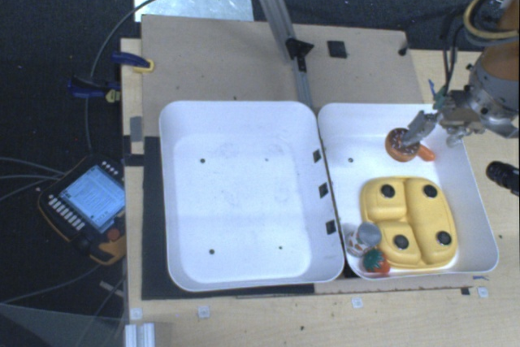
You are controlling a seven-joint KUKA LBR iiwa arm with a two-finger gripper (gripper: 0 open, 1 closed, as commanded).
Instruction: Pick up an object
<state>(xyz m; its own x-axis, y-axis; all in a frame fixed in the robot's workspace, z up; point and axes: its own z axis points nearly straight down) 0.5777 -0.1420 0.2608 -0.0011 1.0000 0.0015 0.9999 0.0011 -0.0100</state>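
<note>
The pincer [420, 132] hangs at the right bin's [341, 126] far edge over the brown ring [398, 143], seemingly lined up to grasp it; its opening cannot be told.

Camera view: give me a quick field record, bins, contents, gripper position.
left bin: white, shallow, left of the right bin
right bin: white, shallow, bears all the objects
yellow tray: four-lobed, dark spot on each lobe, low in the right bin
brown ring: upper right bin, beside the gripper
small objects: grey and green pieces at the tray's lower left corner
gripper: over the right bin's upper right, at the brown ring
arm: enters from the right
</note>
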